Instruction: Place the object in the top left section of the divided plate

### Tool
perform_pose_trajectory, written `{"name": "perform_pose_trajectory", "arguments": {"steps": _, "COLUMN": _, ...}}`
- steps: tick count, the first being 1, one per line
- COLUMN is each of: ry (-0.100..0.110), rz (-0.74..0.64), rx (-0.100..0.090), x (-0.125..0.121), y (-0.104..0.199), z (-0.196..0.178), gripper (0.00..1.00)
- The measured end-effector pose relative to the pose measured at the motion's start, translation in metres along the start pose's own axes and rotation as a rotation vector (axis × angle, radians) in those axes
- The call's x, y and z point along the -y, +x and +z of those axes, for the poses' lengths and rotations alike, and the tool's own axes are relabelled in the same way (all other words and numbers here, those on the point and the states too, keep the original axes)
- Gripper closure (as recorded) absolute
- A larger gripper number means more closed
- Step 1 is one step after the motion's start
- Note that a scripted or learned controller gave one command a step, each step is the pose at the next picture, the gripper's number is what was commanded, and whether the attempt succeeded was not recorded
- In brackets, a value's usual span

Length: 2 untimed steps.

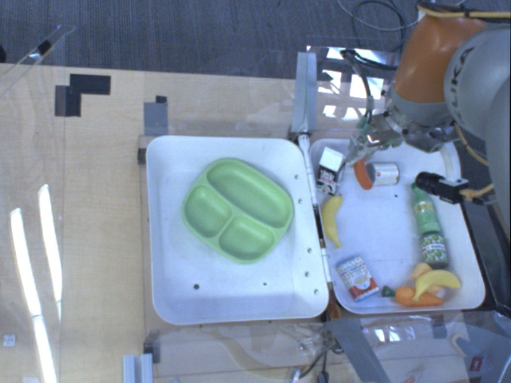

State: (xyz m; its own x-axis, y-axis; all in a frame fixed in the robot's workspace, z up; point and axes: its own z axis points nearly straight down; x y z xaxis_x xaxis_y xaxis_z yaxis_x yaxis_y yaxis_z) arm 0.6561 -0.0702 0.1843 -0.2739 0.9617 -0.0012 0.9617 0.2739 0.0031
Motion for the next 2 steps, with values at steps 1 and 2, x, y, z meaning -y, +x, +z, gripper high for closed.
{"name": "perform_pose_trajectory", "arguments": {"steps": 1, "ry": 0.001, "rz": -0.055, "rx": -0.002, "x": -0.009, "y": 0.084, "z": 0.0, "gripper": 1.0}}
{"name": "perform_pose_trajectory", "arguments": {"steps": 2, "ry": 0.002, "rz": -0.023, "rx": -0.003, "x": 0.027, "y": 0.151, "z": 0.0, "gripper": 1.0}}
